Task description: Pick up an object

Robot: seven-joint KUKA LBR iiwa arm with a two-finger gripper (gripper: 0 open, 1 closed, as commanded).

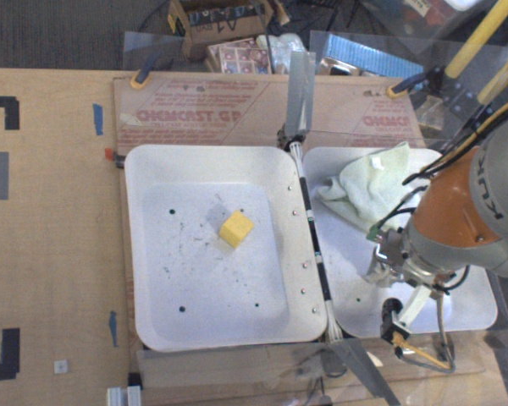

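A small yellow block point(235, 228) lies near the middle of the left bin point(152, 252), a little toward the back. A crumpled pale green-white cloth point(366, 184) is heaped in the back part of the right bin point(470, 311). My gripper point(395, 267) hangs below the orange wrist band over the right bin's front half, just in front of the cloth and well to the right of the block. From this angle the wrist hides what is under the gripper.
A grey metal rail point(300, 100) runs between the two bins. A cardboard sheet point(212, 112) lies behind them. Boxes and clutter point(229, 24) sit beyond the bench's back edge. Bare wooden bench point(51, 227) stretches to the left.
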